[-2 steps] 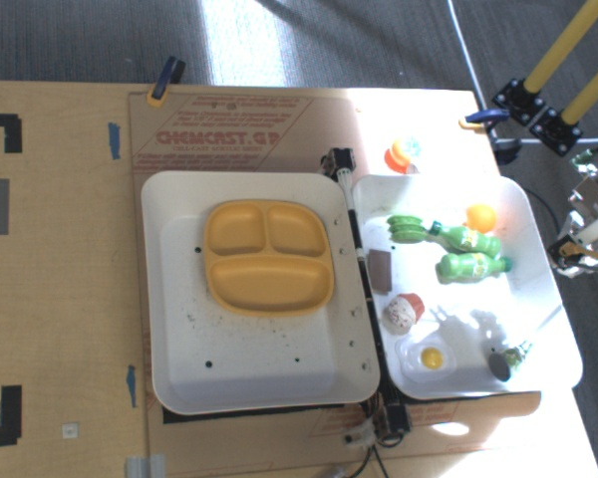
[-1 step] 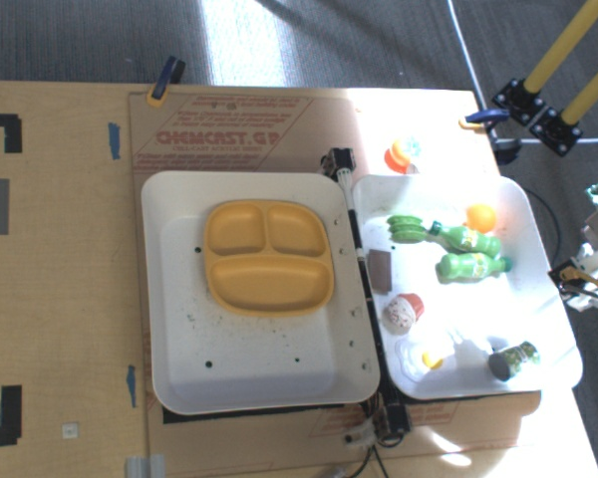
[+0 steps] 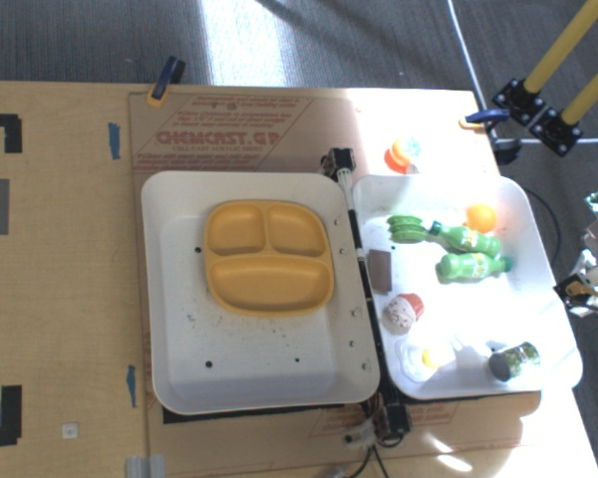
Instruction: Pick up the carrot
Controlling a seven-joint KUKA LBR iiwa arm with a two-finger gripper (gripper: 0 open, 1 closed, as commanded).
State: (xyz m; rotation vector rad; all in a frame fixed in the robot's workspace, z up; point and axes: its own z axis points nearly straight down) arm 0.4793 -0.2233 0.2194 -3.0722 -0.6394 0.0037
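The carrot (image 3: 403, 154) is a short orange toy with a pale green top. It lies on the cardboard just behind the right bin (image 3: 538, 267), outside its far rim and near the back left corner. Nothing touches it or covers it. Inside that bin, near the far wall, a round orange ball (image 3: 480, 217) sits in bright glare.
The right bin also holds two green bottles (image 3: 472, 265), a green leafy piece (image 3: 409, 229), a brown block (image 3: 380, 270), a red and white piece (image 3: 402, 312), a fried egg toy (image 3: 427, 358) and a dark can (image 3: 513, 361). A yellow divided plate (image 3: 269, 255) lies in the left bin (image 3: 169, 297).
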